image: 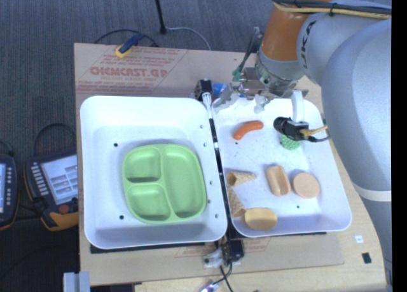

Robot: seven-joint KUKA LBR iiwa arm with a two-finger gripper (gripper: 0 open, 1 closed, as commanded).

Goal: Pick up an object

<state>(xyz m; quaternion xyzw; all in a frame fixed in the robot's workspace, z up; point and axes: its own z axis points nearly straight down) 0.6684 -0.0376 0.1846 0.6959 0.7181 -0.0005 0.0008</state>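
Note:
My gripper (249, 97) hangs over the back edge of the right bin (338, 215), just behind an orange sausage (248, 129) that lies on the bin floor. Nothing shows in its grasp. Also in this bin are a small green item (292, 144) at the right, a waffle cone (241, 176), a second cone piece (236, 203), a tan bread roll (276, 180), a round tan disc (306, 185) and a yellowish bun (260, 218) at the front.
The left bin (89, 157) holds a green divided plate (165, 182). A ridge between the bins runs close to the gripper's left. A blue and black fitting (210, 88) sits behind the bins on the cardboard sheet (127, 71).

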